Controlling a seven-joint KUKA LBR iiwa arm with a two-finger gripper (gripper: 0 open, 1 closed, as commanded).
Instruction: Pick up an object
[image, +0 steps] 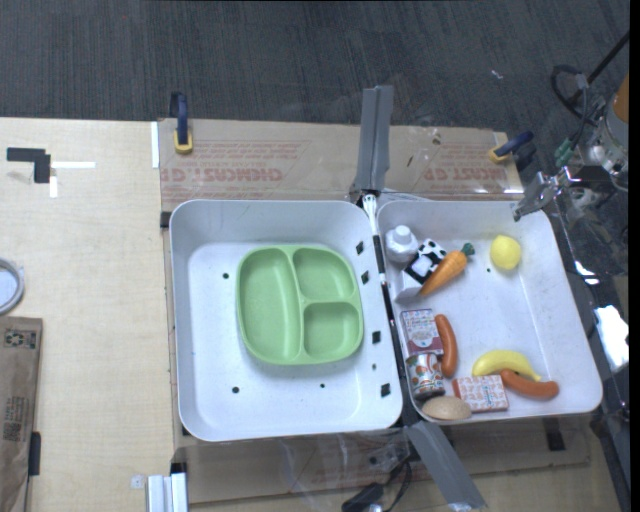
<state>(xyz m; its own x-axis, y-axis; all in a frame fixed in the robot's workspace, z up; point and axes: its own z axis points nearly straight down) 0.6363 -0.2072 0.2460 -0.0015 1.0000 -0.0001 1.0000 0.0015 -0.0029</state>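
Bench (80, 300): carries two white bins side by side, their inner rims touching at the middle.

Left bin (200, 400): holds one item, a green tray (298, 303) with three compartments, lying flat near the centre. It is judged a drop-off place rather than a pick target.

Right bin (540, 300): holds all the small stock, so the object to pick lies here. The items crowd the left wall and the near edge, and the far right part of the floor is bare.

Gripper (540, 195): stands over the far right corner of the right bin, at its rim, apart from every item. Whether it is open or closed cannot be told, and nothing is seen in its grasp. The pick is judged not yet begun.

Items:
- The banana (503, 362) touches an orange sausage (530, 385).
- The carrot (445, 272) leans on a black-and-white toy (428, 258), so both pairs risk a double grab.
- The lemon (506, 253) sits alone, nearest the gripper. It is judged the easiest target, though round and liable to roll.
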